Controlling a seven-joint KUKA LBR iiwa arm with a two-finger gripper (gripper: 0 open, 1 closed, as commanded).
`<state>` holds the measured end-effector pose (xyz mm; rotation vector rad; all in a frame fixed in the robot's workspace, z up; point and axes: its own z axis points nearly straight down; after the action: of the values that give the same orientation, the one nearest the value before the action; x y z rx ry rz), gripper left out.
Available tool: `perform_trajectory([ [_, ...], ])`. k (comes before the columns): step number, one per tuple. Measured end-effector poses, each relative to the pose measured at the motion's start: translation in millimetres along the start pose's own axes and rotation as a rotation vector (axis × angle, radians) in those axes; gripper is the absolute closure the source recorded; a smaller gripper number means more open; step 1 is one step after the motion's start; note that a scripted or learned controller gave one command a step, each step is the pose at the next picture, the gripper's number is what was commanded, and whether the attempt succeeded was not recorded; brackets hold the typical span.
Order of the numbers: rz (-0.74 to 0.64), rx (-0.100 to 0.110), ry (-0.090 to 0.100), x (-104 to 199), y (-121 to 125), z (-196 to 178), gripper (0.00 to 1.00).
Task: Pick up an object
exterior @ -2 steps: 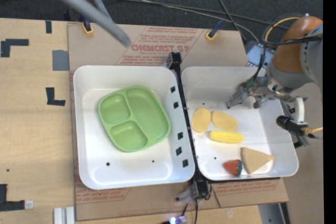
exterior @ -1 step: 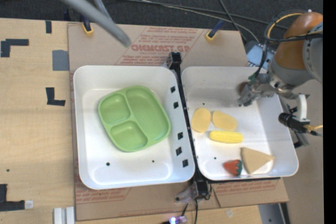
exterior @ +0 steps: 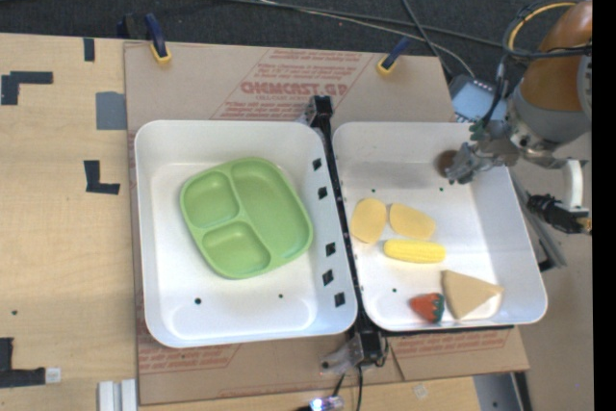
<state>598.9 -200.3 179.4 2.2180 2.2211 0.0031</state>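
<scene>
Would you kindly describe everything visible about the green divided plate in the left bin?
The green divided plate is pale lime green and looks like smooth moulded plastic, roughly rectangular with rounded corners. Raised ridges split it into three compartments: one large along its right side, two smaller on the left. All three hold nothing. It lies flat, turned at a slant, near the middle of the left bin, resting on its white floor and clear of its walls. Nothing else touches it.

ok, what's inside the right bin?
Right bin holds two yellow chips, a corn cob, a tan wedge and a strawberry. The wedge covers part of the strawberry.
</scene>
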Motion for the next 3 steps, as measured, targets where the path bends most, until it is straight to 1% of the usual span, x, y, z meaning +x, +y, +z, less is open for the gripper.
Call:
perform_trajectory([
  [1, 0.000, 0.000, 0.000, 0.4, 1.1, -37.6, 1.00],
  [2, -0.004, 0.005, 0.001, 50.7, 3.9, -28.4, 1.00],
  [3, -0.006, 0.003, 0.002, 106.2, 5.4, -41.5, 1.00],
])
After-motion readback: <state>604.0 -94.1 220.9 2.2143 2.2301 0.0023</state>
